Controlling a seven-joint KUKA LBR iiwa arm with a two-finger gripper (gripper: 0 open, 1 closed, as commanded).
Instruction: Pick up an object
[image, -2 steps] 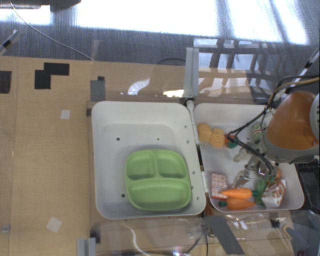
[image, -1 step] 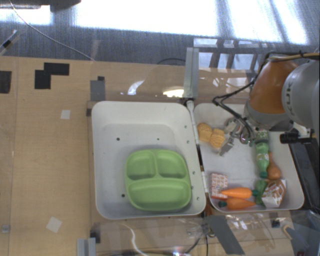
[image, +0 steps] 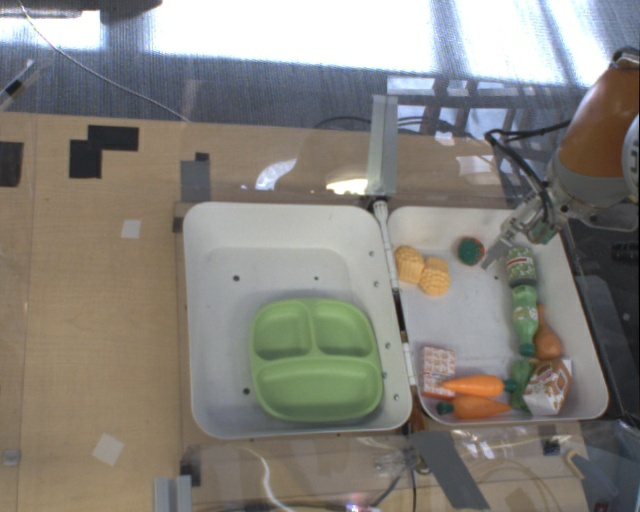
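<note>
Where the bench is closest to me, I see two carrots lying side by side in the near end of the right bin. A small pink and white packet sits just beside them, on their left. A little carton with orange and white on it leans in the near right corner. A small orange-brown lump rests just behind it.

In the left bin, a green plate with three parts lies flat near the front.

Going back along the right wall of the right bin, I see a line of green bottle-like things, one after another. Near the left wall of that bin sits a yellow bumpy thing, like corn. A little farther back is a small round green and red ball, well apart from the carrots.

At the far right, the gripper hangs over the back of the right bin, just above the top bottle and near the ball. I cannot tell how its jaws stand. Behind it is the arm's orange band.
</note>
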